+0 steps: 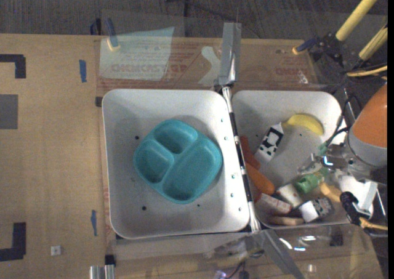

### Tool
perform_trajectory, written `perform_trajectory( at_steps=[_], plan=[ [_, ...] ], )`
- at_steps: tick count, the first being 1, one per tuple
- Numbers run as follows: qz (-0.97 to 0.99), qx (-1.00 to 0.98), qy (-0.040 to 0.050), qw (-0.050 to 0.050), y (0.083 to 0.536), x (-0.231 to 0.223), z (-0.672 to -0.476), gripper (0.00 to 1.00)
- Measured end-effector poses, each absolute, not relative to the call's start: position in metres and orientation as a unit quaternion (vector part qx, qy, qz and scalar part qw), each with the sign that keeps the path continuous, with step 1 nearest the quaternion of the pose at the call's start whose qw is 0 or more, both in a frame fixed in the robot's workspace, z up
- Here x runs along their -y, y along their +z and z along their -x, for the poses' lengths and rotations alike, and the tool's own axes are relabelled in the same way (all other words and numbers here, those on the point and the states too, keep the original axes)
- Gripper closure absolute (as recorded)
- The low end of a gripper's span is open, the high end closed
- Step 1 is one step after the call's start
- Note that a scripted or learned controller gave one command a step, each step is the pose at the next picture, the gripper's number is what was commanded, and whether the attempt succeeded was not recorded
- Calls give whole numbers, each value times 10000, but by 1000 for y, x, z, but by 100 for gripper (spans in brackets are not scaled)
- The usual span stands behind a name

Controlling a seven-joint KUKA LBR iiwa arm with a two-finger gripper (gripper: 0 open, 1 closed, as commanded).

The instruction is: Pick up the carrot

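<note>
Carrot (257, 176) pickup hasn't really got going yet, as far as can be judged. The carrot is seen lying along the left wall of the right bin (246, 106), at about 9 o'clock in that bin, orange and slanted, with its lower end tucked toward the clutter at 6 o'clock. Nothing is touching it from above.

The gripper (325, 162) is parked over at roughly 3 o'clock of the same bin, well apart from the carrot, low among the other stuff near a small green item (309, 183). How far the fingers are spread can't be told from this angle, and nothing can be made out as being held. So what's left is pretty much everything: the arm has to be brought across the bin, lowered over the carrot, closed on it and lifted.

Other things spotted: a yellow banana-like piece (304, 123) at 12 o'clock, a white bottle with a black-and-white label (270, 141) just beside the carrot, and a teal divided plate (178, 160) in the left bin (117, 167).

As for writing, some lettering is seen on the clear panel (143, 62) behind the left bin, but it's mirrored and too blurry to be read. The bottle label can't be read either.
</note>
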State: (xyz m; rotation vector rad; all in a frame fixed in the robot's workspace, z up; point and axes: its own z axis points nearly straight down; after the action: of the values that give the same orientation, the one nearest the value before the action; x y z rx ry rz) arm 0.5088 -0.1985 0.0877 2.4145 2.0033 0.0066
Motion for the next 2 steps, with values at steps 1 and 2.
perform_trajectory(
  at_steps=[1, 2],
  plan=[
    [-7773, -6292, -11, -4, 175, 210, -556, 0],
    [-7774, -6290, -15, -11, 174, 210, -556, 0]
  ],
)
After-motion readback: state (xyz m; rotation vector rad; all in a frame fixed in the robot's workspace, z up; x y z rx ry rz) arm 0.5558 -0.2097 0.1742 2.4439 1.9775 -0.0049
